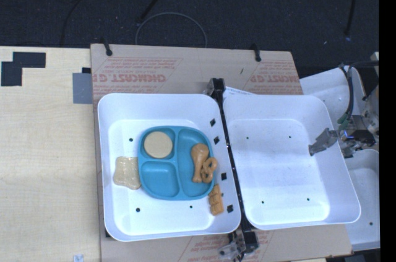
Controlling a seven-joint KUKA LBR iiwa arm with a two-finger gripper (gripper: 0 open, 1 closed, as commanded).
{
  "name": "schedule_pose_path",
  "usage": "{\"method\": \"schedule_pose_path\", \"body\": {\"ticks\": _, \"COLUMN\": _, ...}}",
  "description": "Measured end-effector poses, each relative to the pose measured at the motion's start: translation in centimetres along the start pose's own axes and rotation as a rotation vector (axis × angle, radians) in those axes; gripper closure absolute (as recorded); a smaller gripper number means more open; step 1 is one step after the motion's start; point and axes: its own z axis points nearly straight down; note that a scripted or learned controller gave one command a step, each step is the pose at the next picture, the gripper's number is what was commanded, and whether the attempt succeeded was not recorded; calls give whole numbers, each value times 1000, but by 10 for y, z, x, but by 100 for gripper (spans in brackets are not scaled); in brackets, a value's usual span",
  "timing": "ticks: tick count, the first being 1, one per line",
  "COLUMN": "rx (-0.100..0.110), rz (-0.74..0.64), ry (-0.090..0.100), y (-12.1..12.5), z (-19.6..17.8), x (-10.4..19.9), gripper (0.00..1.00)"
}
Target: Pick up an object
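A blue divided tray (162, 180) lies in the left bin (117, 112). A round tan disc (157, 144) rests in the tray's upper left compartment, and a brown pretzel-like piece (203, 163) in its right compartment. A pale toast-shaped piece (127, 172) sits on the bin floor against the tray's left edge. A small brown lump (215, 199) lies by the tray's lower right corner. My gripper (323, 142) hangs over the right rim of the right bin (278, 109), far from all of these objects, with nothing seen in it.
A black divider (224, 155) runs between the two bins. Both bins stand on a cardboard sheet (185, 72) on the wooden bench. White sheeting and cables (352, 106) lie to the right, near the arm.
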Motion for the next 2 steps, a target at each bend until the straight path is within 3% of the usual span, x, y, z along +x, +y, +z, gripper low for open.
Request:
{"method": "schedule_pose_path", "body": {"ticks": 1, "rx": -11, "rz": -2, "ry": -2, "y": 2, "z": -6, "x": 0, "gripper": 0}}
{"method": "schedule_pose_path", "body": {"ticks": 2, "rx": -6, "rz": -3, "ry": -1, "y": 9, "z": 40, "x": 4, "gripper": 0}}
